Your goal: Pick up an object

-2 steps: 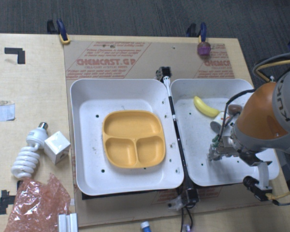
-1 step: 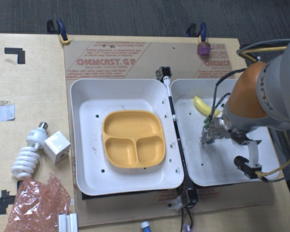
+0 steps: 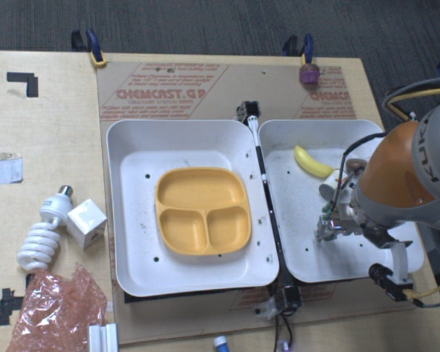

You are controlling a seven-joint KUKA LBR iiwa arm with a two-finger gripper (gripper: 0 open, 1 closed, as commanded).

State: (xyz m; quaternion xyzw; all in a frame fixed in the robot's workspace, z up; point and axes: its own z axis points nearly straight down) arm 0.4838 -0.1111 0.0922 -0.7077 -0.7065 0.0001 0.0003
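Observation:
A yellow banana (image 3: 312,162) lies in the far part of the right bin (image 3: 293,255). A yellow divided tray (image 3: 203,210) sits in the middle of the left bin (image 3: 132,262). My gripper (image 3: 328,224) hangs low over the right bin's floor, a little nearer the camera than the banana and apart from it. The grey and orange arm (image 3: 396,178) covers the right side of that bin. A small dark-green bit shows beside the gripper's tip, too small to name.
On the bench at the left lie a white spiral light bulb (image 3: 45,228), a small white box (image 3: 86,223) and a crumpled pinkish bag (image 3: 55,314). A purple item (image 3: 309,73) sits by the blue clamp (image 3: 306,48) at the board's far edge.

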